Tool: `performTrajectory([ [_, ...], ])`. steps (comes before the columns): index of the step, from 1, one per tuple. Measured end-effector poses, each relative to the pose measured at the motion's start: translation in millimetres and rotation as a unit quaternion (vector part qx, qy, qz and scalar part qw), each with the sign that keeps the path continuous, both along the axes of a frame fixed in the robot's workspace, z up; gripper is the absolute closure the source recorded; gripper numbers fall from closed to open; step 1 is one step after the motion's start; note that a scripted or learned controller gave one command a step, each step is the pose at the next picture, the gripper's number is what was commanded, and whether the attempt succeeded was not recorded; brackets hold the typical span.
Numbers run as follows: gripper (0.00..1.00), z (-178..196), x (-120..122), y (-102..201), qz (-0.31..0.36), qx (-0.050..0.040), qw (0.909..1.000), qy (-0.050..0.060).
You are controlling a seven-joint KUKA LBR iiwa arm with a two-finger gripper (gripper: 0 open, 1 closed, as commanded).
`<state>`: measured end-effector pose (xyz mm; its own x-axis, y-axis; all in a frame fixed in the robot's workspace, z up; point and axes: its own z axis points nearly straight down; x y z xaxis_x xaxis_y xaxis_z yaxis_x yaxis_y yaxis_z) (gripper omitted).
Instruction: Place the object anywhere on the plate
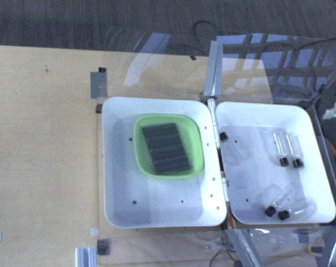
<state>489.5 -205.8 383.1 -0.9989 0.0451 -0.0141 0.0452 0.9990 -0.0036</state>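
**Dark block lying on the green plate**

A green plate [168,146] is sitting in the left bin [118,204], toward its back edge and nearer its right wall. A dark ribbed block [166,148] is lying flat on the plate, covering most of its middle and tilting slightly relative to the plate's edges.

In the right bin [318,127], clear tubes with black caps are lying in two pairs: one pair [287,149] near the back right corner, the other [285,207] close to the front edge. A small black cap [223,136] is resting by that bin's left wall.

The pincer's state cannot be told.
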Motion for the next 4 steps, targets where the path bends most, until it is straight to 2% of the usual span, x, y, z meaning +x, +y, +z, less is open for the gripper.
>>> performTrajectory([
  [1,0.00,2.6,-0.2,0.3,0.140,-0.0015,0.9902,0.001],
  [2,0.00,5.6,20.3,0.6,0.261,-0.0034,0.9652,0.000],
  [3,0.00,28.0,46.2,1.9,0.403,-0.0055,0.9150,0.000],
  [4,0.00,54.9,7.4,0.2,0.474,-0.0064,0.8807,0.001],
])
